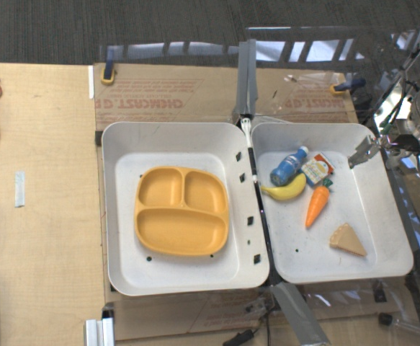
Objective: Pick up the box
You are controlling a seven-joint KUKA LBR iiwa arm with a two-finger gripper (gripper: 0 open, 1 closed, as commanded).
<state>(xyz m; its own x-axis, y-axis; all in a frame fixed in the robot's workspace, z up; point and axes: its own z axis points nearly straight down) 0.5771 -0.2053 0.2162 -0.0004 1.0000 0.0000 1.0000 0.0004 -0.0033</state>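
Observation:
The box [316, 169] is a small white carton with red and green print. It lies in the upper middle of the right bin [390, 222], wedged between a blue bottle [289, 165] and a carrot [316, 205]. My gripper [363, 153] hangs over the right bin's upper right corner, to the right of the box and apart from it. Nothing shows in its grasp.
A yellow banana [284, 189] lies under the bottle, touching the box's lower left. A tan wedge [348, 240] sits at the bin's lower right. The left bin [123, 215] holds an orange divided plate [182, 210]. A ridge separates the two bins.

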